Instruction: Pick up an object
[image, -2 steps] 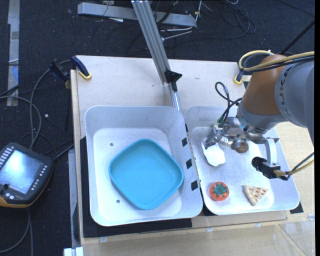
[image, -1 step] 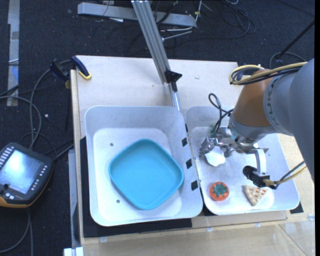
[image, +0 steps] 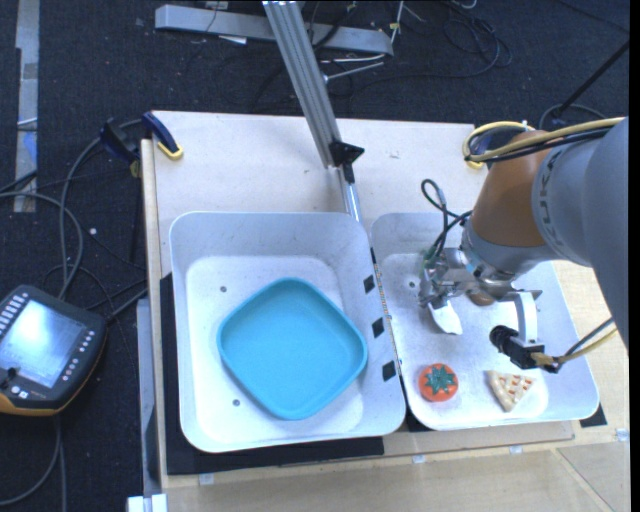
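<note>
**Arm over right bin**

The gripper (image: 447, 300) hangs low over the middle of the right bin (image: 570, 400); its state cannot be told. A tomato (image: 438, 382) and pizza slice (image: 509, 388) lie near that bin's front edge. A blue plate (image: 290, 347) fills the left bin (image: 200, 260).

Position: 1 fixed camera above the bench (image: 250, 160)
Facing: down at a slant
Range: takes in both white bins (image: 200, 420), floor around
Arm (image: 560, 190): enters from right

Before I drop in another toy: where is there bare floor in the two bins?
Left white bin: strips around the blue square plate, widest along the far wall. Right white bin: crowded near the gripper, red tomato toy and pizza slice toy.
</note>
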